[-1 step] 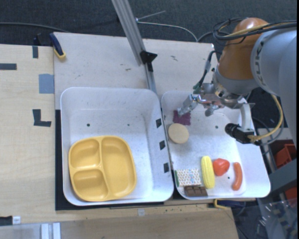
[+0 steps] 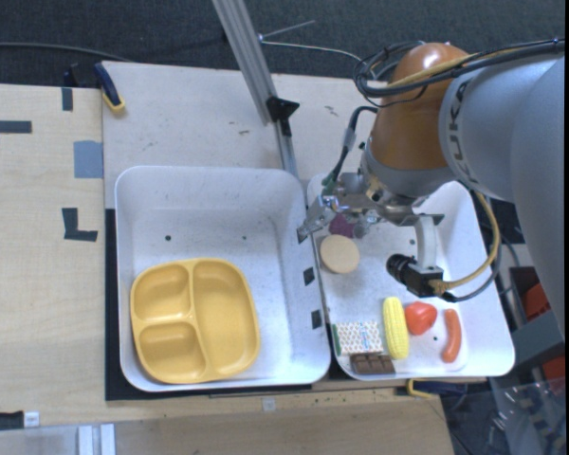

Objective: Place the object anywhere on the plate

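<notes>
Two shallow white bins sit side by side on a pale wooden desk, with dark carpet beyond its far edge and a slanted metal rail crossing above the left bin. From the one camera above, the left bin holds a yellow plate with three compartments, lying in its near half, nothing on it. The right bin holds the food pieces: a round tan cookie near its far left, and along its near edge a yellow corn cob, a red tomato, an orange-red sausage, a pale speckled block and a brown chocolate bar. The grey and orange arm reaches in from the right, and its hand hangs over the right bin just beyond the cookie. A small purple object sits right at the hand, but I cannot tell whether the hand is open or closed on it.
</notes>
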### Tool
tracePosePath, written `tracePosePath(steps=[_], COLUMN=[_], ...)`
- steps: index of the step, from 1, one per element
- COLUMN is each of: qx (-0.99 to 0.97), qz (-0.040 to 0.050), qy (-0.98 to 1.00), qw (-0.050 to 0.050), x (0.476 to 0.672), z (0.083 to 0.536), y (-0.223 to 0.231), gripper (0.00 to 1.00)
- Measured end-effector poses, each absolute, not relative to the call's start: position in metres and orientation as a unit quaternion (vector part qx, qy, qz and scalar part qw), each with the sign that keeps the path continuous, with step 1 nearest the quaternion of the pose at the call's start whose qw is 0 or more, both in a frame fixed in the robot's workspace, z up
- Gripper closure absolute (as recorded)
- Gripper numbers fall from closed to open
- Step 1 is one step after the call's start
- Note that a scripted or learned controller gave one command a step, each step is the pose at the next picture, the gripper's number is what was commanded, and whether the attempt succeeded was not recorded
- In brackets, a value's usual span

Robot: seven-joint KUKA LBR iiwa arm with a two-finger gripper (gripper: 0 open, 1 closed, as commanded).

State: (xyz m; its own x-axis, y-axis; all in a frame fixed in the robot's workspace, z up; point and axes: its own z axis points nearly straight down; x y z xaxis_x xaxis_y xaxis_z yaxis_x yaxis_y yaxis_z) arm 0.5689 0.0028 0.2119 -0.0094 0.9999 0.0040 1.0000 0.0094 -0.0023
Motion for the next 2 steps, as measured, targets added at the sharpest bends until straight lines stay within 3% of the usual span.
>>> tracePosePath(steps=[1,2], qx=[-0.704,-0.705], qz=[0.0014,-0.0033], qy=[-0.71,-0.71], qw=[0.003,-0.001], x=[0.499,0.485], z=[0.209,0.408], y=[0.087,0.176], gripper=[0.0,0.0])
